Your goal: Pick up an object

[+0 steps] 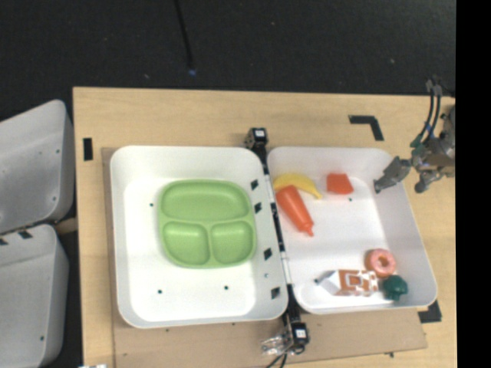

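Objects for picking: all lie in the right bin (405, 228); none is lifted.
Gripper (405, 176): at the right bin's far right rim, fingers spread apart, nothing between them.
Nearest item: red block (339, 183), near the bin's top edge, well apart from the gripper.
Adjacent items: banana (299, 183), touching the top of the orange carrot (296, 209) beside the bins' shared wall.
Lower corner group: pink doughnut (380, 261), dark green piece (395, 287) and a small carton (347, 282), close together.
Left bin (130, 228): bears a green divided plate (205, 221).
Progress: judged at the outset; approach, grasp and lift all remain.
Writing: the carton shows an orange print, too small to read; no other labels legible.
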{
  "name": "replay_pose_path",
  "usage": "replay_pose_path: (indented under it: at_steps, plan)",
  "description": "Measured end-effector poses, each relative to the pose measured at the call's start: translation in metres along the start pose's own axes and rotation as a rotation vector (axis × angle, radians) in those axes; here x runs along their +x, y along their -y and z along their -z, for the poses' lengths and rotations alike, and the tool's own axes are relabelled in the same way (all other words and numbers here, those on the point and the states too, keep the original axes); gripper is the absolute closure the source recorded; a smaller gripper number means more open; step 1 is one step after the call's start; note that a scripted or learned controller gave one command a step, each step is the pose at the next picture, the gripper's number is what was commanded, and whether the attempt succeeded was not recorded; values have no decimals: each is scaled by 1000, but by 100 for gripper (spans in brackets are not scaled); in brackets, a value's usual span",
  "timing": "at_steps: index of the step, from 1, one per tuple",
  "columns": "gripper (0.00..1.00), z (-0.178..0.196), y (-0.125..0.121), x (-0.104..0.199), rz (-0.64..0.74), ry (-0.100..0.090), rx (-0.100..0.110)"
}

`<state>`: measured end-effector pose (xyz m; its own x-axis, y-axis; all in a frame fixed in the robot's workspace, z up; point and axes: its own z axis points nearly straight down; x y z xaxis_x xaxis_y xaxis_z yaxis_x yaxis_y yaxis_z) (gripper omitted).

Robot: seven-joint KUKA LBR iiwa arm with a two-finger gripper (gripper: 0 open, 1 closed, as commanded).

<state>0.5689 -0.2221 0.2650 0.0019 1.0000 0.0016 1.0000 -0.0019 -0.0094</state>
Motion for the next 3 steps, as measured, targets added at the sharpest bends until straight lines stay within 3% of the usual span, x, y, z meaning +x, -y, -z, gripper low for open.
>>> replay_pose_path:
  at_steps: [1, 3]
  plan:
    - [0, 6, -2, 0, 2, 2, -10]
    - [0, -115, 12, -5, 1, 2, -5]
